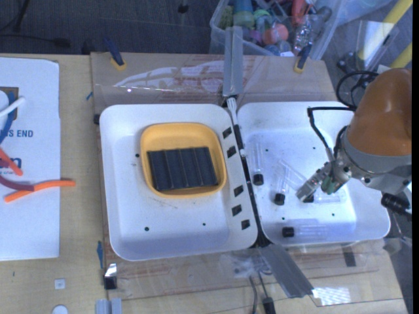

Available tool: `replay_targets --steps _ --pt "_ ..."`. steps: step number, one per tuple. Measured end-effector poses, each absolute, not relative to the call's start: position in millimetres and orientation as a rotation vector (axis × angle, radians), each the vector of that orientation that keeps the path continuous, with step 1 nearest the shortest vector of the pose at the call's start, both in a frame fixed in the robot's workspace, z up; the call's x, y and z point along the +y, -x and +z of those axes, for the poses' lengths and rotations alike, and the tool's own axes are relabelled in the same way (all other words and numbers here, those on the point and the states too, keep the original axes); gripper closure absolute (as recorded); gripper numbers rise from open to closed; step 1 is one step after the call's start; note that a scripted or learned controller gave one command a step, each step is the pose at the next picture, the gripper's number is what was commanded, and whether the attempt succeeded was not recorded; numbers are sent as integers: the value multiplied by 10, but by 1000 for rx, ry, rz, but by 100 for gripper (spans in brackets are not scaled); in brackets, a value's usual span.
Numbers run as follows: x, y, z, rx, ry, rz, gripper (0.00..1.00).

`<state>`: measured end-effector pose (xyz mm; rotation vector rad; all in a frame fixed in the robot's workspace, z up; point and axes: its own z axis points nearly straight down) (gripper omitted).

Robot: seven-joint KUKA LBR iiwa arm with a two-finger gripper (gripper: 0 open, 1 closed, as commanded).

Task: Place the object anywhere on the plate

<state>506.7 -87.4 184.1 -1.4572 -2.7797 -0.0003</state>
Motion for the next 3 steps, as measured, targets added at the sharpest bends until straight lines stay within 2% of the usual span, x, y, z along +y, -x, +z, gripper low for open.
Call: replay_targets --steps 1,2,3 --pt "-878 -5067 1842 -2779 1459 -1 0" --pt "-1514 -5373 1920 -2951 1094 -2 0" --pt "-2008 -5487 2216 -2992 978 -1 0"
